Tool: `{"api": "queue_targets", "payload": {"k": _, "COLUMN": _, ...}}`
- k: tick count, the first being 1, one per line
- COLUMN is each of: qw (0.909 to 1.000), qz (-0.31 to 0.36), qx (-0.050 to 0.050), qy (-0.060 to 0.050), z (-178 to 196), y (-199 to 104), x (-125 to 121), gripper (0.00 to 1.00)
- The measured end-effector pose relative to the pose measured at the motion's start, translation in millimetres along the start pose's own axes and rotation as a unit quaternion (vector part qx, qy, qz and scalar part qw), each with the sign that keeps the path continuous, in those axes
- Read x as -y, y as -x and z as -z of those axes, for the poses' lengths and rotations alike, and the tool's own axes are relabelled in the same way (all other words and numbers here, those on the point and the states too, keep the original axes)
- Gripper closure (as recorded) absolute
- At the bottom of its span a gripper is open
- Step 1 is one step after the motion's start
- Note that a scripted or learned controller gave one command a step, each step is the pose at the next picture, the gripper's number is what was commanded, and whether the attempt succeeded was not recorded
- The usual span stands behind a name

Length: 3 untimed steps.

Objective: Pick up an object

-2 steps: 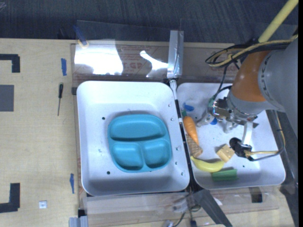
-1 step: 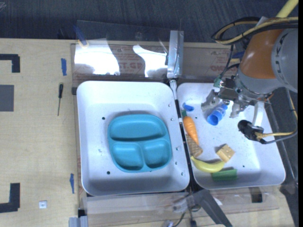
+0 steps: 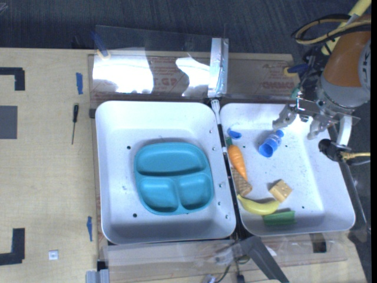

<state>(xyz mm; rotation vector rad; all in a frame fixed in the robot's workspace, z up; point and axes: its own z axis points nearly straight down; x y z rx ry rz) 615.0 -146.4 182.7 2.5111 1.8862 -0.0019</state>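
My gripper [image 3: 299,123] hangs over the back of the right bin [image 3: 330,208], its fingers [image 3: 283,117] spread open with nothing between them. A blue cup [image 3: 270,144] lies on its side just below and left of the nearer finger, apart from it. Further left, along the bin's left wall, lie an orange carrot [image 3: 237,160] and a small blue piece [image 3: 234,134]. At the front of the bin are a yellow banana [image 3: 259,205], a green block [image 3: 278,218] and a tan cracker-like square [image 3: 280,190].
The left bin [image 3: 112,128] holds a blue divided plate [image 3: 173,177]. A clear plastic sheet and a metal divider [image 3: 218,66] stand behind the bins. The arm's orange band [image 3: 347,63] and cables rise at the right edge.
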Motion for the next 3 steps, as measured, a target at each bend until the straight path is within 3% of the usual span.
{"api": "queue_targets", "payload": {"k": 1, "qw": 0.9772, "qz": 0.212, "qx": -0.001, "qy": -0.002, "z": -90, "y": 12, "x": -21, "gripper": 0.0}}
{"api": "queue_targets", "payload": {"k": 2, "qw": 0.9771, "qz": 0.213, "qx": -0.001, "qy": 0.002, "z": -77, "y": 11, "x": -23, "gripper": 1.0}}
{"api": "queue_targets", "payload": {"k": 3, "qw": 0.9859, "qz": 0.167, "qx": -0.001, "qy": 0.009, "z": 74, "y": -38, "x": 11, "gripper": 1.0}}
